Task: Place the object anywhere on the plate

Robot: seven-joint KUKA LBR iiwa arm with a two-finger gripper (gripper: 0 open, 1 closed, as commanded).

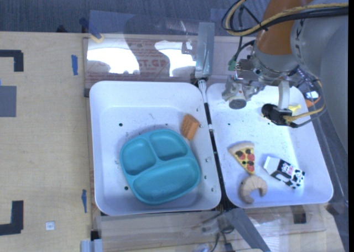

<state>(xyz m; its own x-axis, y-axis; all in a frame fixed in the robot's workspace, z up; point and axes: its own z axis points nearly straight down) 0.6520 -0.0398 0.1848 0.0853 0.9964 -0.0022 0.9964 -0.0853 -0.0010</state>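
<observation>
From my feed, the arm (287, 19) reaches in from the right and hangs over the far end of the right bin (323, 184). The gripper (239, 97) sits low near that bin's back left corner, close to the divider between the two bins. I cannot tell how the jaws stand; from this angle they blur into the wrist hardware, and I see nothing between them.

The blue plate (160, 167) lies in the left bin (105, 135), toward the near side; it has three compartments and I see nothing in any of them. Just beyond its far right corner, an orange wedge-shaped block (190, 126) rests on the bin floor next to the bin's right wall, close to the plate's rim or just touching it.

In the right bin, a pizza slice (244, 156) lies near the middle. A croissant (253, 187) lies just in front of it, toward the near edge. To the right of both sits a small black-and-white cow toy (286, 172). All three are well apart from the gripper and rest on the bin floor.

The bins sit on a pale wooden worktop (44, 135).
</observation>
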